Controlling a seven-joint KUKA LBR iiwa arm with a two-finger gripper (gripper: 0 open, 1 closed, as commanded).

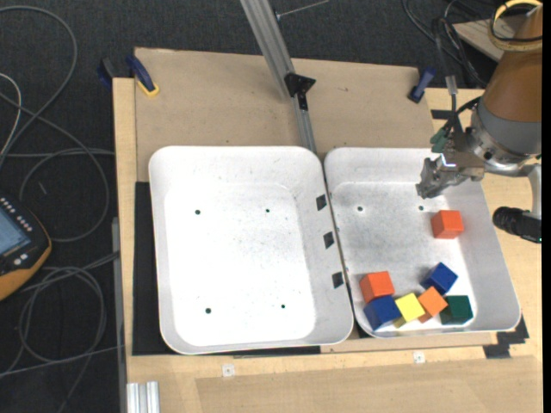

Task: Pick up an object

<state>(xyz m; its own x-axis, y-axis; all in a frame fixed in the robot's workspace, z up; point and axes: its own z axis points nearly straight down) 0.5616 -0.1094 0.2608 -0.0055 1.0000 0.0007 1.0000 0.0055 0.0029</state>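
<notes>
Several small blocks lie in the right bin [482,231]. An orange block [447,223] sits alone near the bin's right side. At the front edge cluster another orange block [376,285], a blue block [382,311], a yellow block [410,307], a small orange block [432,300], a second blue block [442,277] and a dark green block [459,309]. My gripper [430,187] hangs over the back right of this bin, just above and left of the lone orange block. Nothing shows between its fingers.
The left bin [172,256] lies beside the right one. A slanted metal pole [275,50] rises from the bench behind the bins. Blue clamps [142,74] sit at the bench's back corners. Cables and a handheld pendant [17,243] lie on the floor at left.
</notes>
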